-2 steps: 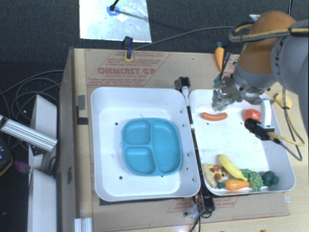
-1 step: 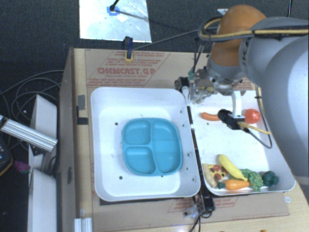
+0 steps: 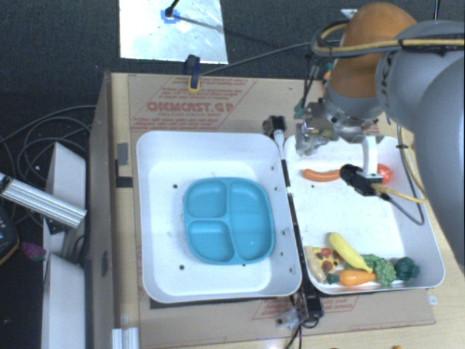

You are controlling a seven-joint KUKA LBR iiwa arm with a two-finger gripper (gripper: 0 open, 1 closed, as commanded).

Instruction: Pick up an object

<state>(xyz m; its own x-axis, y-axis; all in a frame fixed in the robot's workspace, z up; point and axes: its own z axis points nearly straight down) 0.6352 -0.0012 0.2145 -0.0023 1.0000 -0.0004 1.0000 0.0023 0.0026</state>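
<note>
On the brown cardboard sheet [image 3: 218, 97] under the bins I read red print, "CHEMCAST GP", above the left shallow white plastic bin [image 3: 156, 195]. No other writing is legible to me.

The grey arm with its orange band [image 3: 367, 46] enters from the right and bends down over the far edge of the right shallow white plastic bin [image 3: 414, 231]. I see the two-finger gripper [image 3: 311, 140] hanging at that bin's far left corner; whether it is released or clenched, I cannot tell, and I see nothing in it.

The candidate objects lie in the right bin: an orange sausage-shaped toy [image 3: 321, 174] near the gripper, a red round toy [image 3: 383, 172] to its right, and a near-edge cluster of a yellow banana toy [image 3: 347, 251], an orange carrot toy [image 3: 356, 277] and green broccoli toys [image 3: 392, 269].

A blue four-compartment plastic tray [image 3: 229, 220] sits centred in the left bin.
</note>
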